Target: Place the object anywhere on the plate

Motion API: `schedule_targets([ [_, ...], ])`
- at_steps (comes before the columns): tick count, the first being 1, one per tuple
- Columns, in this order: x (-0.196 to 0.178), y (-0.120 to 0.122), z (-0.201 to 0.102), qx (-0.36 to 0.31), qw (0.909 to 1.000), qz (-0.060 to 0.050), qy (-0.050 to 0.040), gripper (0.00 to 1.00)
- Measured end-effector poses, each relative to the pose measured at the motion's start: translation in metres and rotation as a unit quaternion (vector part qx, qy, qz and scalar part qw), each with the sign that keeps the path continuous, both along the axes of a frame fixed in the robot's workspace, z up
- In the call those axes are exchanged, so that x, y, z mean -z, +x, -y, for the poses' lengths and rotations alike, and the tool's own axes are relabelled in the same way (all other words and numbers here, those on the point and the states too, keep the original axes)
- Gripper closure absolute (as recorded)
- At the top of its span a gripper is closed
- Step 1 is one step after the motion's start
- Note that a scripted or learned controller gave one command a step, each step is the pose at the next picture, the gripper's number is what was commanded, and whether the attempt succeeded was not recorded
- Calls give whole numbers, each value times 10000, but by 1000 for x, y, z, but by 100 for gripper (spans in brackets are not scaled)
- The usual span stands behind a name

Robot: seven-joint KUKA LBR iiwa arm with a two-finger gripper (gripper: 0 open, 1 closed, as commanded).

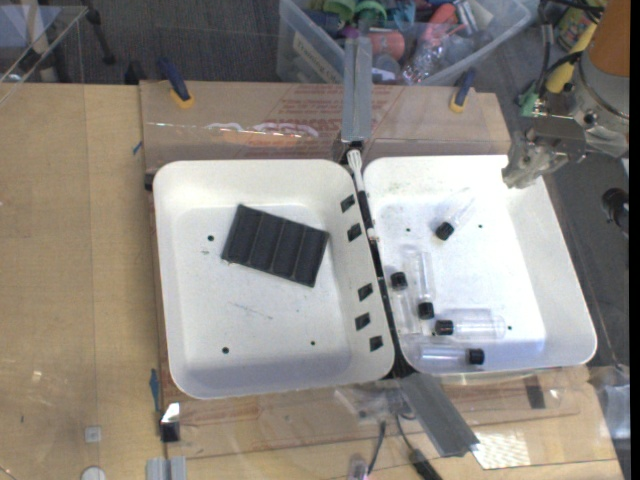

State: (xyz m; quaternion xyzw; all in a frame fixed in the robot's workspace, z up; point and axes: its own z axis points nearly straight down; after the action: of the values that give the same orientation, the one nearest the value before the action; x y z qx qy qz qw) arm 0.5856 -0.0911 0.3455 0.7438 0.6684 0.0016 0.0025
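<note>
- Over the right bin's (560, 268) far corner we see the gripper (528, 163); whether it is open, we cannot tell.
- Clear vials (465, 325) lie loose in that bin, within reach, we judge.
- Left bin (190, 348) bears the dark ribbed plate (275, 245), flat, ready to receive one.

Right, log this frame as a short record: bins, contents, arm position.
left bin: holds a dark ribbed rectangular plate, lying flat, slightly rotated
right bin: holds several clear vials with black caps, scattered toward its left and near side
vial count: about five; hard to tell, they are transparent
hand: above the right bin's far right corner, nothing seen in it
plate load: nothing on it
background: clear tub of colourful items behind the bins
</note>
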Motion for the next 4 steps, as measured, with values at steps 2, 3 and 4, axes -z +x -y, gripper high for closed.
schedule_targets([
  [2,-10,1,1,-1,10000,9,-3,100],
  [3,-10,1,1,0,10000,8,-5,0],
  [4,-20,2,1,-3,10000,20,-7,100],
])
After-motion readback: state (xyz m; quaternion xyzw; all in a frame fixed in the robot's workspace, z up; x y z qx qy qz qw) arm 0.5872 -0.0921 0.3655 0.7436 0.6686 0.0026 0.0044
